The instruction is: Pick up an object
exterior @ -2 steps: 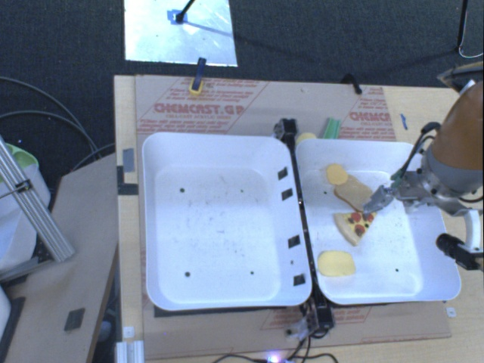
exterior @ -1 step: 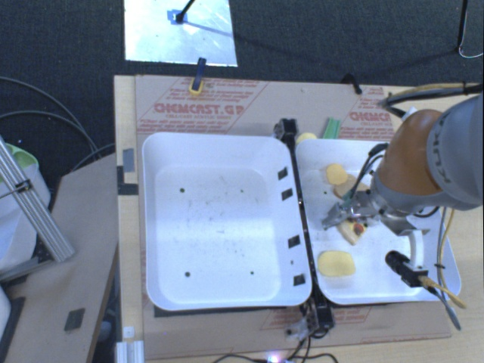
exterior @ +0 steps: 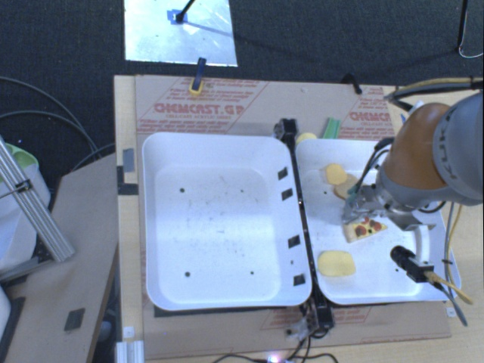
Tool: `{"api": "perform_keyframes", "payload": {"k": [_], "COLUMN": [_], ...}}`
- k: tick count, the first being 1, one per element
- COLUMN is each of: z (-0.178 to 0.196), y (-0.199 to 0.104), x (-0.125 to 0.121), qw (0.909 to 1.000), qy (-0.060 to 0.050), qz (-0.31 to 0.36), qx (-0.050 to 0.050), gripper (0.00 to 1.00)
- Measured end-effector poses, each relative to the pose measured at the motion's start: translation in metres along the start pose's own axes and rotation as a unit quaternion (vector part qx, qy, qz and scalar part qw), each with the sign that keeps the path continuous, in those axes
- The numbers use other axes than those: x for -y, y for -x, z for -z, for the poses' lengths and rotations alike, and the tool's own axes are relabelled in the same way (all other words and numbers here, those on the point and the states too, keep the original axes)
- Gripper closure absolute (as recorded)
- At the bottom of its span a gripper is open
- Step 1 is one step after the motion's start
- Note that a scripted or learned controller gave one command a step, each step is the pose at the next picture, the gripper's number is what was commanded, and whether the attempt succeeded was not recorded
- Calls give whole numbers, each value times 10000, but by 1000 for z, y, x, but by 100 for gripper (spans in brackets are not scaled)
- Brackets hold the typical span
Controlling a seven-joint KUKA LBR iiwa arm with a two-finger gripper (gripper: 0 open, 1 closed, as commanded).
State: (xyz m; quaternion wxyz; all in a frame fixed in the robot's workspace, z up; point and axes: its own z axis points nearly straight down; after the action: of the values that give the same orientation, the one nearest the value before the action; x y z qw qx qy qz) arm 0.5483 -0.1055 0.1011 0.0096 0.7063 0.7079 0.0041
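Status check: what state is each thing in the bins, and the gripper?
Left bin: holds no objects.
Pizza slice: lying flat in the right bin, beside the gripper.
Yellow lump: loose, far end of right bin.
Yellow disc: flat, loose, near end.
Gripper: low over the right bin.

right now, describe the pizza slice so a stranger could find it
Find the right bin, under the arm. Near its middle, just below the gripper, lies the pizza slice. It alone is a wedge with red spots; the yellow lumps beside it are plain.
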Motion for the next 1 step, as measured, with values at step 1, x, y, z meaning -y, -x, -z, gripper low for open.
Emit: {"api": "perform_keyframes", "payload": {"k": [1], "z": [-1], "y": [0], "x": [1], "qw": [10000], "qy": [-15], "qz": [-2], "qx": [-5], "gripper": [0]}}
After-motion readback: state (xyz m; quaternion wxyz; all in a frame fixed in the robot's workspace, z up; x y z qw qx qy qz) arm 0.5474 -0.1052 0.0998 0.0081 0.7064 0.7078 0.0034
